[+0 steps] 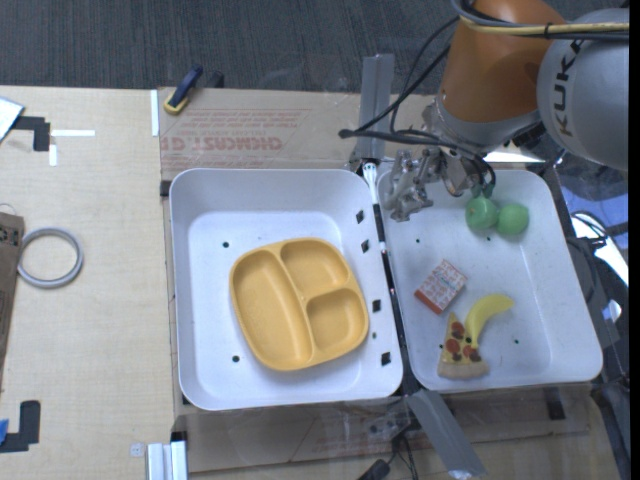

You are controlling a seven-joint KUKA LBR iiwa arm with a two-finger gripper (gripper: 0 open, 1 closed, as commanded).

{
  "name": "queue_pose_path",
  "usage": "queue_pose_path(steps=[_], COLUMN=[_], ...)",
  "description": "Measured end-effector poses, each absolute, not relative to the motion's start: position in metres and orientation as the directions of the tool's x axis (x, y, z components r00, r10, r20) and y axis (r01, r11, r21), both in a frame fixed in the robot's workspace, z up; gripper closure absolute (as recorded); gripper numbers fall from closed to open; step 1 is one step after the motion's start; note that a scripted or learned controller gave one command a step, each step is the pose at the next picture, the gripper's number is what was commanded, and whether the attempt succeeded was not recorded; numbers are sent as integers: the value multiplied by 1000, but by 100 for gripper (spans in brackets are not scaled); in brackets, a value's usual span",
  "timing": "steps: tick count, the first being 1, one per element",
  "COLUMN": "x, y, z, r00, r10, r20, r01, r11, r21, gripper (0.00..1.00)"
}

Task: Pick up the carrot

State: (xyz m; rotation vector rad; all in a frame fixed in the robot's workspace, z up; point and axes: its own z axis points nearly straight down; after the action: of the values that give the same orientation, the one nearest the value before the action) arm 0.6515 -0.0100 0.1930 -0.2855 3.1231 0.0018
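Observation:
My gripper (408, 196) hangs over the far left corner of the right bin (570, 298), under the orange wrist band (495, 58). It points down at the bin floor close to the wall between the two bins. Just to its right lie two green round fruits (496, 217), touching each other. Whatever lies directly beneath the gripper is hidden by it.
In the right bin lie a red and white packet (441, 286), a banana (488, 313) and a pizza slice (462, 353) toward the front. The left bin (200, 288) holds a yellow divided plate (298, 303). A tape roll (46, 256) lies on the bench at left.

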Motion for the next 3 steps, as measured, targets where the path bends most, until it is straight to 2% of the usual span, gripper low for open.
queue_pose_path(steps=[1,2,3], x=[653,660,660], y=[-10,38,54], z=[203,193,193], r00=[-984,-920,-670], r10=[-176,-391,-743], r20=[-12,-6,-6], r01=[-176,-391,-743], r11=[984,920,670], r21=[2,0,-2], gripper=[100,100,100])
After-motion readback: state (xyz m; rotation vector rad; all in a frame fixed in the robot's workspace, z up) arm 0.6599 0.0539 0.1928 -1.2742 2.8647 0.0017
